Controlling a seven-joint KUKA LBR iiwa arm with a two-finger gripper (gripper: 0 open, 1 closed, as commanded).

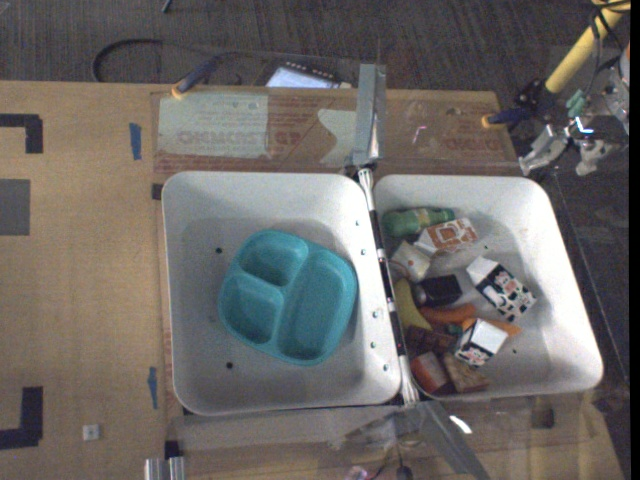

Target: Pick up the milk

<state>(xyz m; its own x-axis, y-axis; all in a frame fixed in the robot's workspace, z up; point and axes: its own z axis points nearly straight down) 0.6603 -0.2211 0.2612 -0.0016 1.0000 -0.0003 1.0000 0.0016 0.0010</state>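
Judging the cow-spotted white milk carton (503, 290), at 3 o'clock in the right white bin (570, 268), light, stiff, slightly slick; I'd pinch its flat sides. Gripper (560, 143) waits at 1 o'clock; its state I cannot tell.

we see a tan bench (80, 298) under everything, running from the left edge across to the right. two white bins rest on it side by side, touching along their inner rims: the left bin (190, 368) and the right bin (560, 348). behind the bins a flat cardboard sheet (300, 128) with faded print lies on the bench, with a grey metal bar (366, 118) across it above the seam between the bins. black tape marks (22, 133) sit near the bench's left edge, another at the lower left, and a short blue tape strip (134, 140) lies just left of the cardboard.
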